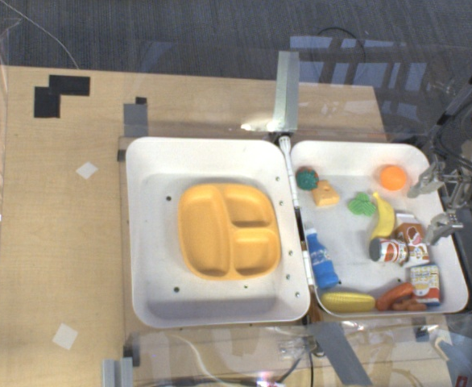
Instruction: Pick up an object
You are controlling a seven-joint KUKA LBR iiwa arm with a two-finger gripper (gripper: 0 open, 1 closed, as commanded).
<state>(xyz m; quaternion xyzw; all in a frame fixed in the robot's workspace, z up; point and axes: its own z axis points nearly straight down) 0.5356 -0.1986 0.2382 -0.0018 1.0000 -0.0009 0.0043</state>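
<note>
No object has been picked up yet; the whole grasp remains. The claw (444, 204) sits at the right bin's (341, 153) 3 o'clock edge, fingers spread apart and holding nothing. The nearest object, a can (391, 251), lies at the claw's 8 o'clock, near it but apart.

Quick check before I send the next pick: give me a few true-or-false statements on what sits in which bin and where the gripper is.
1. The yellow divided tray lies in the left bin. True.
2. The orange ball is in the left bin. False: it is in the right bin, near its far right corner.
3. The blue bottle lies along the right bin's left wall. True.
4. The gripper is over the left bin. False: it is at the right bin's right edge.
5. The banana lies beside a can. True.
</note>
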